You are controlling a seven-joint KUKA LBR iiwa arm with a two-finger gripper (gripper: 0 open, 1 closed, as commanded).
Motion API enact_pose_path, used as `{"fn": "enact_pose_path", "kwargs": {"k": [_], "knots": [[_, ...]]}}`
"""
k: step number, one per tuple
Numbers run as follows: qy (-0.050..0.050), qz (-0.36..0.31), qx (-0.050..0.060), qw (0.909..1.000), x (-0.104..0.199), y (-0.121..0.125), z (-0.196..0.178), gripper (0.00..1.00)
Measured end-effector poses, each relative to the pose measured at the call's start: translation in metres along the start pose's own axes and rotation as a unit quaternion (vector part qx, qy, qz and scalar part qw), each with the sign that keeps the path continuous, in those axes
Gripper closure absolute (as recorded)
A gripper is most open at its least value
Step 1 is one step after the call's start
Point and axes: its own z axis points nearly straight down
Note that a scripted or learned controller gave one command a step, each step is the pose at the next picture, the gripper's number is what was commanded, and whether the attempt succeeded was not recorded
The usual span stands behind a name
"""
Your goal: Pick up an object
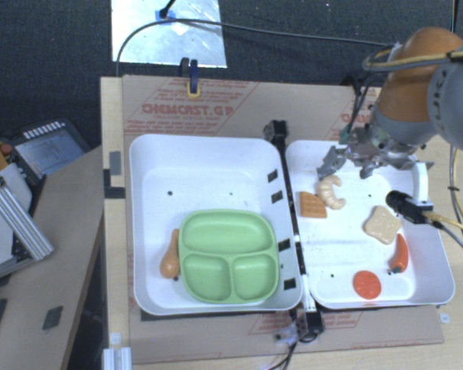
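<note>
So the croissant (332, 192) sits near the back of the right bin (428, 287), touching a waffle-looking cracker (312, 205) on its left. The hand (346, 163) hangs right over the croissant with its fingers spread open, nothing between them. Further out in that bin: a slice of toast (382, 224), a carrot (400, 254) and a red tomato slice (366, 284). The left bin (150, 206) has a green divided plate (228, 254) with a tan pear-shaped piece (170, 256) just beside it.
</note>
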Motion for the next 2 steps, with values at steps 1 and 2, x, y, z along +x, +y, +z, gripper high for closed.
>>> {"fn": "enact_pose_path", "kwargs": {"k": [1,2], "knots": [[0.0,-0.001,-0.005,1.0,0.0,0.003,-0.006,0.0],[0.0,0.0,-0.004,1.0,-0.001,0.01,0.054,0.0]]}}
